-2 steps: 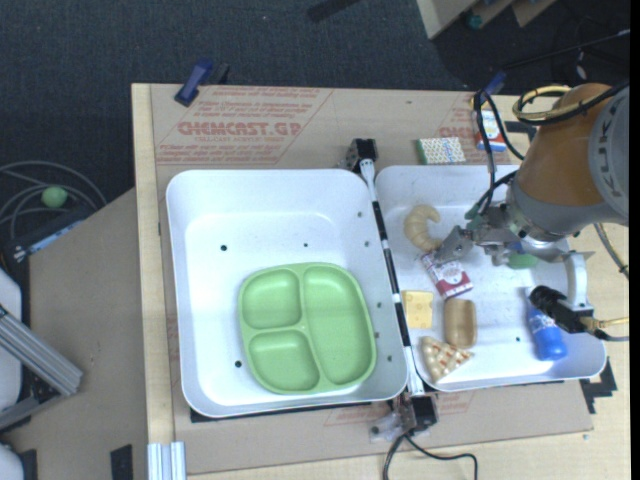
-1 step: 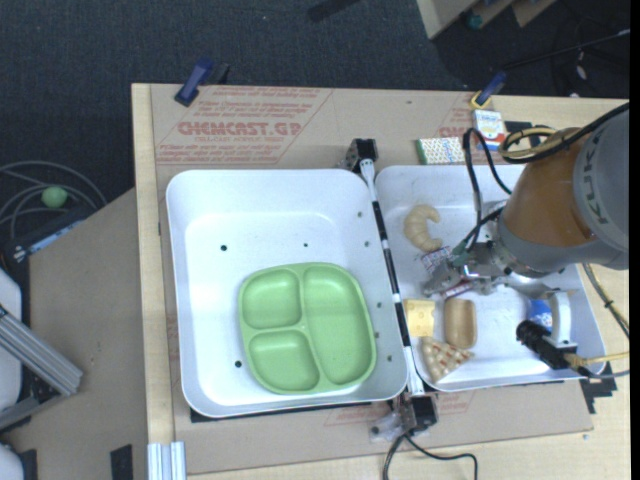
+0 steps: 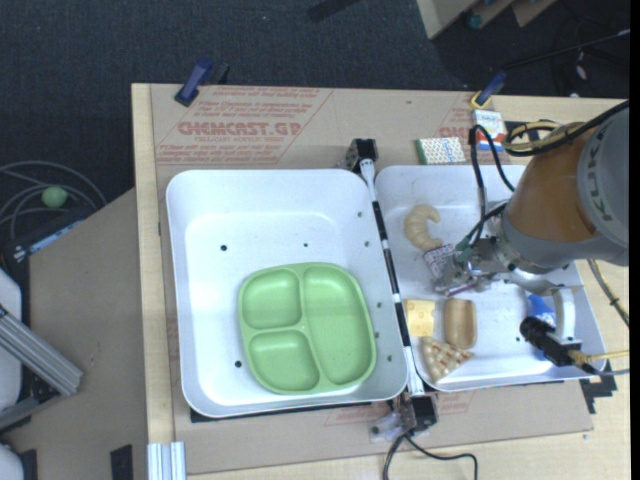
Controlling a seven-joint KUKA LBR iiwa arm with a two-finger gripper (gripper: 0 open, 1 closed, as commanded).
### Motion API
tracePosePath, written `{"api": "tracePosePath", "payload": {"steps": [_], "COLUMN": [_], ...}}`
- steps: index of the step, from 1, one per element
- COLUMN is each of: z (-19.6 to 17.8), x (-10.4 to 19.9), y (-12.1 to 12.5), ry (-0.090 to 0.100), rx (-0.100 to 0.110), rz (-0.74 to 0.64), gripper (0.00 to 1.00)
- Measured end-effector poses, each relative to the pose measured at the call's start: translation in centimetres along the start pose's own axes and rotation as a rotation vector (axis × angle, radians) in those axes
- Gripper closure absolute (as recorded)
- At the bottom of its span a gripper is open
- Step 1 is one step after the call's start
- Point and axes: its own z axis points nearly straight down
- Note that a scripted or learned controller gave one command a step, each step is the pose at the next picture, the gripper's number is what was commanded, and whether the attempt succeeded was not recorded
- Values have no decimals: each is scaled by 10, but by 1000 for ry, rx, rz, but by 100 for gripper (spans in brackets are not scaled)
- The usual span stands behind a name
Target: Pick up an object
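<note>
- We see the end effector [image 3: 452, 271] low in the right bin [image 3: 500, 363], reaching in from three o'clock under the grey arm [image 3: 560, 208] with its orange band.
- We cannot tell how its tips stand; the metal parts there blur together, and nothing is clearly pinched between them.
- The objects that could be picked up all lie in the right bin. A pale curved piece [image 3: 422, 224], shaped like a croissant, lies at about eleven o'clock from the end effector, near it but apart.
- A tan rounded piece [image 3: 459, 320] lies at six o'clock, just beside the end effector; whether they touch is unclear.
- A yellow square [image 3: 420, 318] sits at seven o'clock from the end effector, against the bin's left wall.
- A wedge like a pizza slice [image 3: 443, 356] lies further out at six o'clock, touching the tan piece.
- A blue item [image 3: 538, 308] lies at four o'clock from the end effector, partly under the arm.
- The left bin [image 3: 200, 218] holds a green divided plate [image 3: 305, 326] with three compartments, well apart from the end effector at nine o'clock.
- On the desk [image 3: 250, 128], the brown sheet bears red print reading "CHEMCAST GP"; the smaller lines beneath are too fine to read.
- A small patterned card [image 3: 441, 150] lies on the desk at twelve o'clock from the right bin; its print is unreadable.
</note>
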Motion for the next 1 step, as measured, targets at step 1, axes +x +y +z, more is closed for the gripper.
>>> {"api": "tracePosePath", "payload": {"steps": [1], "z": [-91], "x": [59], "y": [12], "ry": [1], "rx": [-2], "rz": [-3], "gripper": [100]}}
